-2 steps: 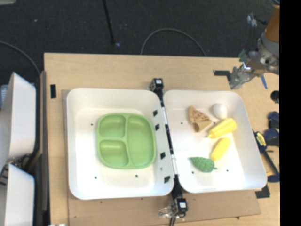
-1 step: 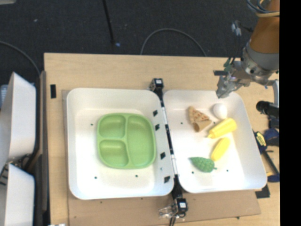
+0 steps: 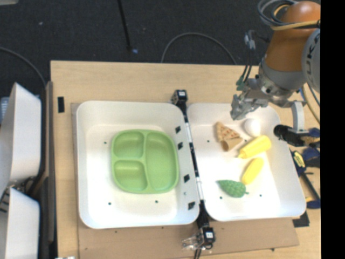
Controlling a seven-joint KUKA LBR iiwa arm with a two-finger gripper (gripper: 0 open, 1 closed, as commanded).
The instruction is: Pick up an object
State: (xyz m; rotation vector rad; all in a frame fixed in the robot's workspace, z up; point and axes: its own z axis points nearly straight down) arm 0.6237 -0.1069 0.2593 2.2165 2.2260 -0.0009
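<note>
The right bin (image 3: 280, 201) holds a tan pizza-slice toy (image 3: 227, 136), a white egg-like ball (image 3: 251, 126), two yellow pieces (image 3: 255, 146) (image 3: 252, 170) and a green leafy toy (image 3: 233, 188). My gripper (image 3: 241, 108) hangs over the bin's back edge, just behind the pizza slice and left of the white ball. Nothing shows between its fingers.
The left bin (image 3: 91, 204) carries a green divided plate (image 3: 144, 161). A black clamp (image 3: 179, 96) sits at the far end of the divider between the bins and another at the near end (image 3: 201, 235). White boxes (image 3: 21, 128) stand off the bench's left.
</note>
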